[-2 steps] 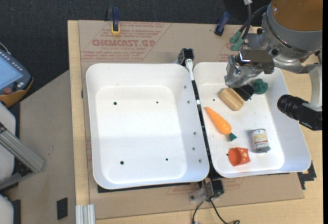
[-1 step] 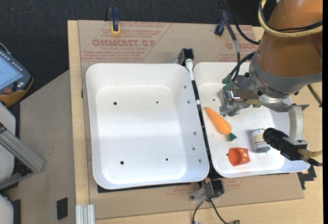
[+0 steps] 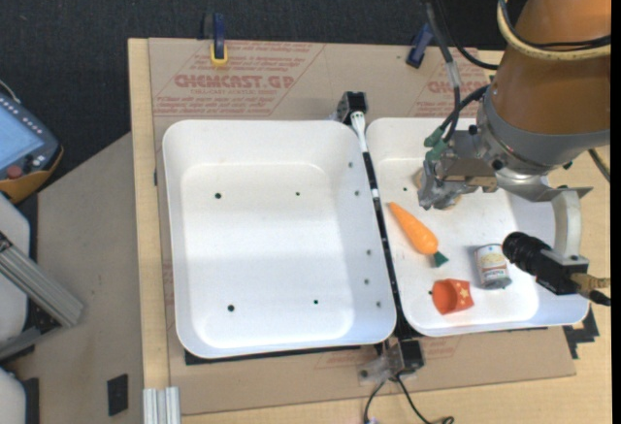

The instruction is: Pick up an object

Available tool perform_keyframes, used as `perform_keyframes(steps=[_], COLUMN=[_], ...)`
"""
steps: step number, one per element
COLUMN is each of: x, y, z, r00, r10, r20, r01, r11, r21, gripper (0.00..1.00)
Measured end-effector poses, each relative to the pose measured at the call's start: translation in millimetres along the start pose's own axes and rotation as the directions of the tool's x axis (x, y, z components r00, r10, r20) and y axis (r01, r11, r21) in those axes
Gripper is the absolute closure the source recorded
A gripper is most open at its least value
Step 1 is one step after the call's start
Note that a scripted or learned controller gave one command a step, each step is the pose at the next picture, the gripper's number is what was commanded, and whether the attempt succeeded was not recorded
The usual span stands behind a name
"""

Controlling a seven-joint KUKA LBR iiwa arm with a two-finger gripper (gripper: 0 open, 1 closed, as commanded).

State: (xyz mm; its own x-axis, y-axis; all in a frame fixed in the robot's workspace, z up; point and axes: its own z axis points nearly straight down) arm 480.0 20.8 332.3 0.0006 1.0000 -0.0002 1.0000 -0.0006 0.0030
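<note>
A grey arm (image 3: pixel 553 53) with a broad, rounded orange band reached in from the right, over two shallow white bins that sat side by side on a flat sheet of brown cardboard (image 3: pixel 243 78) printed with red lettering. The bins looked like smooth moulded plastic, with rounded corners and raised rims that touched along the middle. The left bin (image 3: pixel 194 218) had a few small dark dots on its floor. The gripper (image 3: pixel 441 187), a grey metal block with green parts, hung low over the back half of the right bin (image 3: pixel 408 146); I could not tell whether it was spread or pressed together, and nothing showed in its grasp. Just in front of it, apart from it, a carrot (image 3: pixel 414 228) lay on the bin floor: smooth, orange and tapered, set at a slant with a small green tip at its near end. Nearer the front lay a small tin (image 3: pixel 492 267), a short cylinder with a pale label, and beside that a red lump (image 3: pixel 451 296) of blocky shape. A blue clamp (image 3: pixel 218 39) gripped the cardboard's back edge.
</note>
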Motion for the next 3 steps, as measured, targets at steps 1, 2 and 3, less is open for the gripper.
perform_keyframes(steps=[1,2,3], x=[64.6,61.7,72.9], y=[-0.4,5.9,-0.1], z=[-38.9,48.7,-25.2], r00=[1.0,1.0,1.0], r10=[-0.008,0.001,-0.003], r20=[-0.003,0.002,-0.002], r01=[0.008,-0.001,0.003], r11=[1.0,1.0,1.0], r21=[-0.002,0.014,-0.005], gripper=[1.0,1.0,1.0])
